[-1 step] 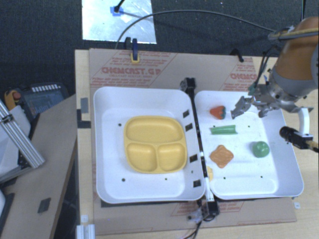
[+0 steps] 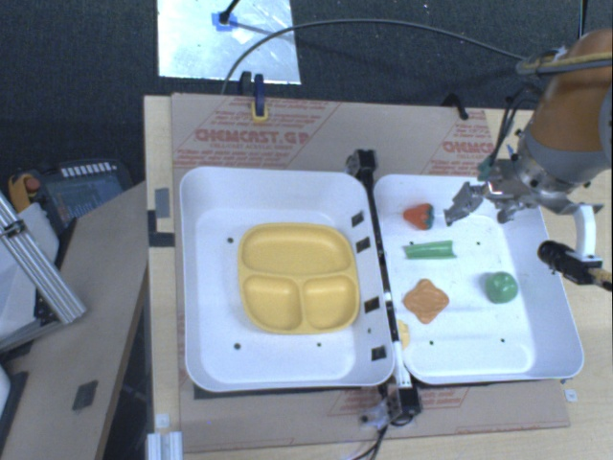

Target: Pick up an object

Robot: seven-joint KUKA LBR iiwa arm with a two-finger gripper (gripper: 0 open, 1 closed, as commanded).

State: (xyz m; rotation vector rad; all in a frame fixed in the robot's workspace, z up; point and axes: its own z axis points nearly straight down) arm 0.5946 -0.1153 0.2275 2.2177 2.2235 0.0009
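Grey and orange, the arm [image 2: 573,94] leans in from the upper right of the frame, its wrist bent down toward the right bin [image 2: 551,338]. Its tool [image 2: 484,204] hangs with fingers spread and nothing between them, just right of a red-orange object [image 2: 418,217]. Below lie a green stick [image 2: 428,249], an orange piece [image 2: 425,300] and a green ball [image 2: 500,287]. The left bin [image 2: 206,286] on the tabletop [image 2: 158,286] carries a yellow tray [image 2: 295,278].
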